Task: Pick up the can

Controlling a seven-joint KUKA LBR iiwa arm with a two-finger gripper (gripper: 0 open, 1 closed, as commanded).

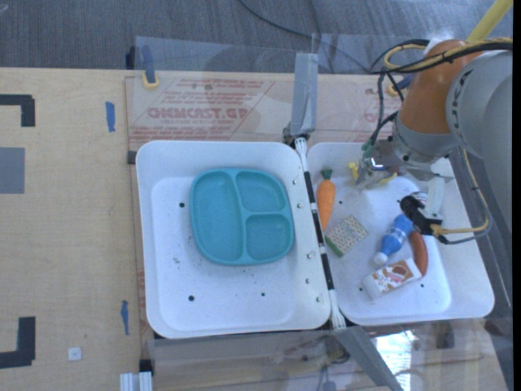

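My tool [376, 168] hovers at the right bin's [468, 300] 11 o'clock (finger gap: can't tell), carrot [325, 203] at 9.

The divided plate [242, 217] lies in the left bin [155, 243]; the carrot [325, 202], bottle [394, 239] and carton [391, 277] lie in the right bin [464, 292].

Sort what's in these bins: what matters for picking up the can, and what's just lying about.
For the job:
gripper, over the right bin
white-and-red container, probably the can, lying on its side

Lying about:
carrot
speckled pad
blue bottle
brown sausage
teal divided plate
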